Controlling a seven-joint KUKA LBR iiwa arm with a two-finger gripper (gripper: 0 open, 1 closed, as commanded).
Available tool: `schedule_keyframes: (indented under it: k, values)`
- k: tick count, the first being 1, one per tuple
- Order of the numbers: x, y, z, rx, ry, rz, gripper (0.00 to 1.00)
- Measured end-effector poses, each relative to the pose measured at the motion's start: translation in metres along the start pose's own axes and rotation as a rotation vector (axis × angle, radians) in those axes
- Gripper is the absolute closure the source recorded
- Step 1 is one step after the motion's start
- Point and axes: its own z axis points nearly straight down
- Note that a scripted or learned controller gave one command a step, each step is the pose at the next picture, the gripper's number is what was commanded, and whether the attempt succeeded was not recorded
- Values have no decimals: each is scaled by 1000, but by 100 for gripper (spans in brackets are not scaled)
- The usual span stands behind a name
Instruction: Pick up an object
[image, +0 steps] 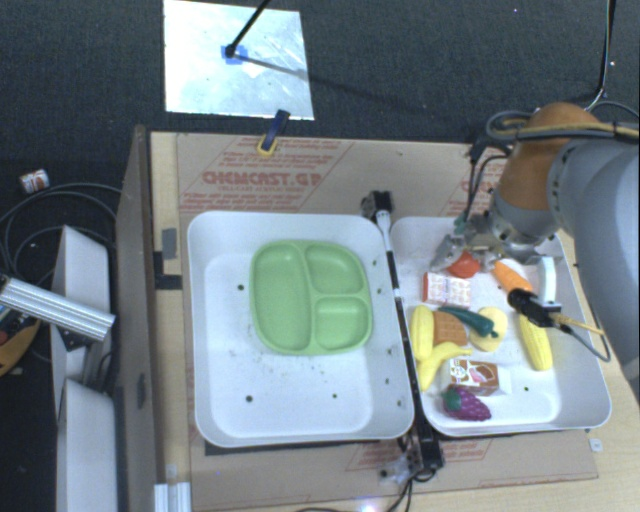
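Observation:
The right bin (590, 400) holds several toy foods. At its far left lies a red piece (464, 266), with an orange carrot (510, 274) to its right and a white and red box (447, 290) just in front. My gripper (452, 246) hangs low over the bin's far left part, directly above and behind the red piece. The grey arm with its orange band (555, 125) comes in from the right. Nothing is seen lifted off the bin floor.
Nearer the front lie a yellow banana (424, 338), a dark green piece (466, 318), a yellow corn cob (538, 346), a small carton (473, 374) and purple grapes (466, 403). The left bin (215, 400) carries a green divided plate (308, 297). A ridge (397, 300) separates the bins.

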Motion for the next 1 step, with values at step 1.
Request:
schedule_keyframes:
  k: [1]
  values:
    - [0, 2, -16, -8, -1, -2, 100]
